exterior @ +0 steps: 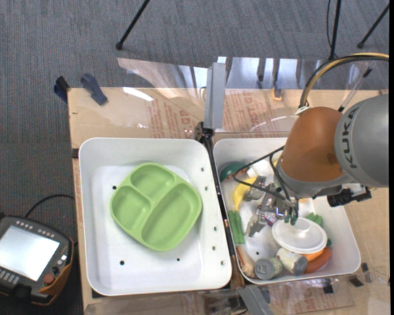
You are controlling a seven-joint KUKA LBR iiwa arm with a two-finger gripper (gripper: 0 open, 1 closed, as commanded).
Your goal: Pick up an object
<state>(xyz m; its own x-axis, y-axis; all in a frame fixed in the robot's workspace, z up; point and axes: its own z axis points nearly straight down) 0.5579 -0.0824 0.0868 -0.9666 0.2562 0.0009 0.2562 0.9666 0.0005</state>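
Hovering low in right white bin [352, 257], gripper [274, 210] at 10 o'clock of round white lidded bowl [300, 235]; grip state indiscernible, nothing visibly lifted, pick pending.

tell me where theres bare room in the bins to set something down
Left bin: bare floor along its near and left edges, around the green divided plate. Right bin: crowded, gripper over clutter beside the white lidded bowl.

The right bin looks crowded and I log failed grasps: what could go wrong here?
1. Clutter: the gripper hangs among tightly packed items, so it may nudge the white lidded bowl or yellow piece instead of gripping.
2. A green stick against the right bin wall looks hard to reach.
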